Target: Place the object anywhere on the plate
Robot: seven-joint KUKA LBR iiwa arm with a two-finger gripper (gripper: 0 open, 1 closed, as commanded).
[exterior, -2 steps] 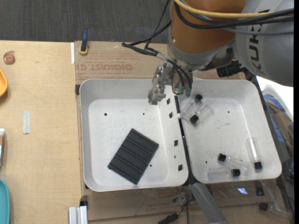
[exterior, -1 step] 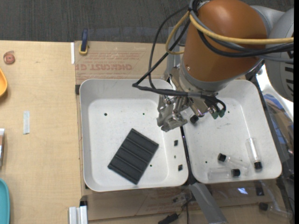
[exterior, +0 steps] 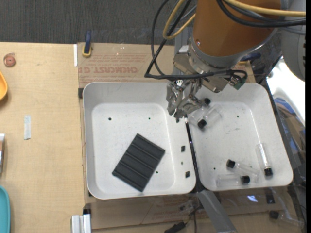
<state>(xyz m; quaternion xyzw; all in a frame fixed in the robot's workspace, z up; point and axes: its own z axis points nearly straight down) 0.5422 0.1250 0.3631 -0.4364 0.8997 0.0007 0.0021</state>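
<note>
Well, starting at the pic's left: the tan worktop (exterior: 43, 106) has a few odd bits on it, not part of the job. Next comes the left bin (exterior: 86, 130). The plate (exterior: 139, 161) lies flat in it. It's a black, ribbed slab, turned at a slant, near the front of that bin. Nothing sits on it, so the job isn't done yet.

Going on, the gripper (exterior: 181, 106) hangs low over the back of the bins, right abt where the two bins meet. It's under the big arm w/ the orange band (exterior: 233, 13). I can't tell if the gripper is wide or narrow; it's too dark & tangled there.

Just beside it, on the pic's right, is a little clear tube (exterior: 208, 115) w/ a black cap. It's in the right bin (exterior: 272, 106), near the back. I think this tube is the thing to move. It's v. close to the gripper, maybe touching, but I can't see it held.

More clear tubes (exterior: 262, 157) lie near the front of the right bin, well apart from the gripper.

So my guess: this is the picking-up step. Next, the gripper needs a sure hold on the tube. Then it must lift it clear of the bin walls, go across to the pic's left & toward the front, & set the tube down on the black plate. The tube is round & may roll, so put it down gently.
</note>
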